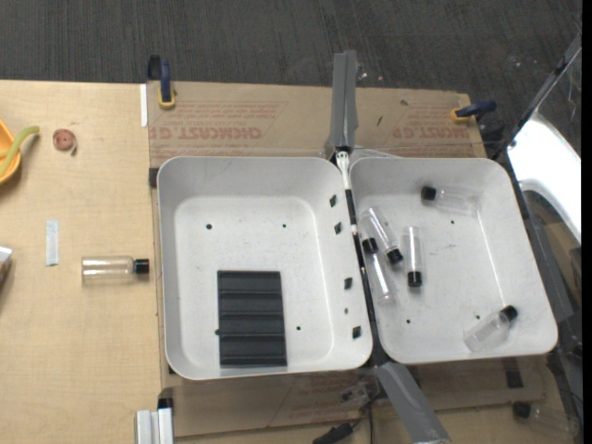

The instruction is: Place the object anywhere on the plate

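Note:
A black ribbed plate (250, 319) lies flat in the left bin (185, 248), near its front wall. Several clear vials with black caps lie in the right bin (527, 276). One vial (442, 195) rests near the back. A cluster of vials (388, 248) sits against the left wall by the divider, one of them (413, 257) lying apart to the right. Another vial (490, 326) lies in the front right corner.
A clear vial with a black cap (113, 267) lies on the wooden bench left of the bins. A yellow object (11, 151) and a small brown disc (63, 139) sit at the far left. Clamps (159, 70) hold the cardboard sheet behind the bins.

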Controlling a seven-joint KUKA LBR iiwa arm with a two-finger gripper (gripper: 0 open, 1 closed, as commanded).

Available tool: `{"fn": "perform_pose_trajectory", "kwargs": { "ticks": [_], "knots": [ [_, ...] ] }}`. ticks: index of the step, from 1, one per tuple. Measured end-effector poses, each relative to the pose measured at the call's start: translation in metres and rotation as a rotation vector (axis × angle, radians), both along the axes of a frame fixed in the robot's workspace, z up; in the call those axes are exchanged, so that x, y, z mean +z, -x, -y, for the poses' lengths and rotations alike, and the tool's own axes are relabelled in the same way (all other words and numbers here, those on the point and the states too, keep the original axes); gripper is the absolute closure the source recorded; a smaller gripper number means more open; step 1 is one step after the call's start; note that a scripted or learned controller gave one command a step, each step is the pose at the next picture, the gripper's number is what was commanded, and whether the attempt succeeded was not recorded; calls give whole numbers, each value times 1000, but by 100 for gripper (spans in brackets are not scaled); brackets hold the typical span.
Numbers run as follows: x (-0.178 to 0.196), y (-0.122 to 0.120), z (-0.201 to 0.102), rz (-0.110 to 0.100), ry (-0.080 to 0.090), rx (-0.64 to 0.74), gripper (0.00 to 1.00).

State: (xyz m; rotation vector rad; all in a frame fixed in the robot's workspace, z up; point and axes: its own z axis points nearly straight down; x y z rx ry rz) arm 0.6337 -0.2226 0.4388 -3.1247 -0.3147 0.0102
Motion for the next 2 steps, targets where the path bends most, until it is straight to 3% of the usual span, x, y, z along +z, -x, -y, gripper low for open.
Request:
{"fn": "perform_pose_trajectory", "kwargs": {
  "ticks": [1, 2],
  "knots": [
    [1, -20, -55, 4, 0, 9, 0],
    [1, 16, 0, 1, 0, 28, 0]
  ]
}}
